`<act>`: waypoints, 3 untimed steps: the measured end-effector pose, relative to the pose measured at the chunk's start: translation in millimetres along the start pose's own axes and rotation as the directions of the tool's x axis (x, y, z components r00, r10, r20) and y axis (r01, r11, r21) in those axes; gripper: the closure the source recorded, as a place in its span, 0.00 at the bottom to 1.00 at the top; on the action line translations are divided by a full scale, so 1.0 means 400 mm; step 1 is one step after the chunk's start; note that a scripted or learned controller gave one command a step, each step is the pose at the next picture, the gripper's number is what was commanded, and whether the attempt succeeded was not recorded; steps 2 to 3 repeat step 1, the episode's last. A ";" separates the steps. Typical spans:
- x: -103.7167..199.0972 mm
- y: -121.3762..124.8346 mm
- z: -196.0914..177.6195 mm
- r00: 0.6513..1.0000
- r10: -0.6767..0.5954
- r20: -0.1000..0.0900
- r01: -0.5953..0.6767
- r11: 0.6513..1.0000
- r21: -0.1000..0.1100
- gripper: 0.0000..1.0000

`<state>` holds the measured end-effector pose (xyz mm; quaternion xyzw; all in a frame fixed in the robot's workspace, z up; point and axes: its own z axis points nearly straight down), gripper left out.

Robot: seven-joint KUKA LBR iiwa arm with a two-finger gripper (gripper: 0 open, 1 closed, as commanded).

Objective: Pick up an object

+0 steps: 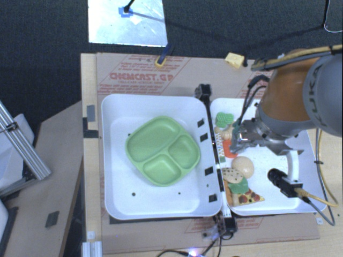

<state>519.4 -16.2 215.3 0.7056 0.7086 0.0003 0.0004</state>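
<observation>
The right bin (300, 205) holds several toy foods along its left side: a green leafy piece (224, 119), an orange-red piece (229, 147), a beige egg-like ball (243, 166), a small green piece (238, 187) and a pizza slice (245, 198). My gripper (239, 135) is lowered over the bin's left part, right beside the orange-red piece and just above the beige ball. The arm's wrist hides its fingertips. A green divided plate (162, 150) lies in the left bin (115, 197).
A black divider with clips (210, 143) runs between the two bins. A yellow block (234, 60) lies on the board behind the bins. A shiny metal sheet (127, 15) sits at the back left.
</observation>
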 end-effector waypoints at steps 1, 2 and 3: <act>0.005 0.017 -0.046 1.000 -0.001 -0.001 0.001 1.000 -0.002 1.00; 0.005 0.017 -0.046 1.000 -0.001 -0.001 0.001 1.000 -0.002 1.00; 0.005 0.017 -0.046 1.000 -0.001 -0.001 0.001 1.000 -0.002 1.00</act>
